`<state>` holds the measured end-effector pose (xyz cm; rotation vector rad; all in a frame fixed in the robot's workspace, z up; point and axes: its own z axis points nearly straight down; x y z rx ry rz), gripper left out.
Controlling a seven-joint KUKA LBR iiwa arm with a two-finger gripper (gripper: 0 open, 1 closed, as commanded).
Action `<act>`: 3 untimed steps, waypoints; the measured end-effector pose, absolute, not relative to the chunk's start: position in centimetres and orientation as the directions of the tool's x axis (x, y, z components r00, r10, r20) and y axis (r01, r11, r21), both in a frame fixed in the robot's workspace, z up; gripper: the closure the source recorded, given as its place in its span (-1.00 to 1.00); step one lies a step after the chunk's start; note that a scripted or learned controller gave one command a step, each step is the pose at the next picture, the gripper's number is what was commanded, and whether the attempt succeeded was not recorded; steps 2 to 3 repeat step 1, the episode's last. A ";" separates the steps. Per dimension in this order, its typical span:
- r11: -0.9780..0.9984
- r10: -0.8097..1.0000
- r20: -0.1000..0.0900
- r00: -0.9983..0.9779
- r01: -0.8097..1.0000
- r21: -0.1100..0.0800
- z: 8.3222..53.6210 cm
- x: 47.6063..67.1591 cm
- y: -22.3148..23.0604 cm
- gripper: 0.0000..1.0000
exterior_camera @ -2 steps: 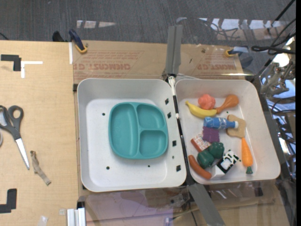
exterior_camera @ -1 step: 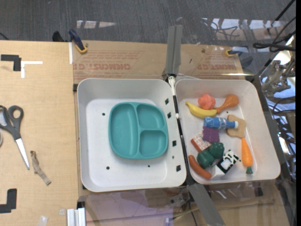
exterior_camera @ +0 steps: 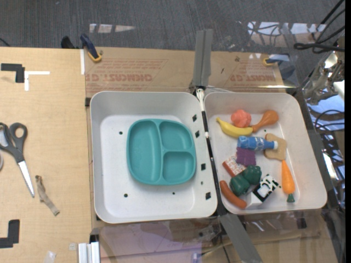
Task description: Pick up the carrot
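The carrot [exterior_camera: 287,178] is orange with a small green tip at its near end. It lies lengthwise in the right bin [exterior_camera: 307,147], close to the right wall. To its left, touching or nearly so, sits a black-and-white block [exterior_camera: 266,187]. A tan flat piece [exterior_camera: 277,148] lies just beyond its far end.
The right bin also holds a banana [exterior_camera: 234,128], a red-orange ball [exterior_camera: 241,118], a drumstick [exterior_camera: 265,119], a blue bottle [exterior_camera: 255,143], a purple block [exterior_camera: 246,156], a green vegetable [exterior_camera: 245,181] and a sausage [exterior_camera: 232,195]. A teal divided plate [exterior_camera: 162,152] fills the left bin [exterior_camera: 104,163]. Scissors [exterior_camera: 16,152] lie on the bench at left.
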<state>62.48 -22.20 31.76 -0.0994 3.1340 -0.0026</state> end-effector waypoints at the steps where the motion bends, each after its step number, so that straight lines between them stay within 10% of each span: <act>1: 0.993 -0.119 -0.004 -0.993 -0.119 -0.002 30.9 62.0 -22.1 1.00; 3: 0.993 -0.119 -0.004 -0.993 -0.119 -0.002 30.9 62.0 -22.1 1.00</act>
